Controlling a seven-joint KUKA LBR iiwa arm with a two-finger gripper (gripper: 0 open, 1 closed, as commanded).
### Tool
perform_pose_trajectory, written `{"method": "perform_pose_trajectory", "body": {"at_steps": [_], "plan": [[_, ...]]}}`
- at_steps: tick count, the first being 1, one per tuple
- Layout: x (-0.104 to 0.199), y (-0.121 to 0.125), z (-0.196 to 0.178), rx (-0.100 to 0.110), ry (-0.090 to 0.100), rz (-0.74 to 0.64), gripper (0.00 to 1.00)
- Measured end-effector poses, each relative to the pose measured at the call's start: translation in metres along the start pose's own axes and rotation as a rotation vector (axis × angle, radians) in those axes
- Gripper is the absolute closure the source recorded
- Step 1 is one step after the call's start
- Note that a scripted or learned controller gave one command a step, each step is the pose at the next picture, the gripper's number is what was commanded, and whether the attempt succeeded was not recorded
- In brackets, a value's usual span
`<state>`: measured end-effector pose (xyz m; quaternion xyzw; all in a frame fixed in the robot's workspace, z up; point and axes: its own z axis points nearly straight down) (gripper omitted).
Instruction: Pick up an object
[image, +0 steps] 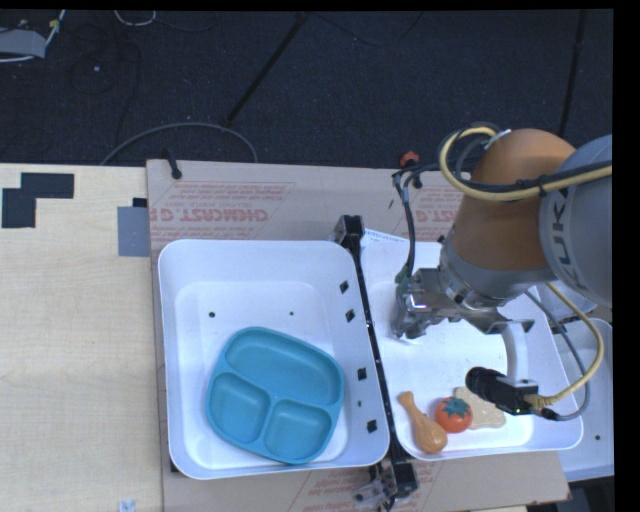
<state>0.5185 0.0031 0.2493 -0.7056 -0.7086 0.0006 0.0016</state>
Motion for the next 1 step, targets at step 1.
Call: {"method": "perform_pose_trajectory", "body": {"at_steps": [1], "plan": [[0.0586, -0.0107, 0.0156, 0.003, 0.0, 0.0, 1.0]]}}
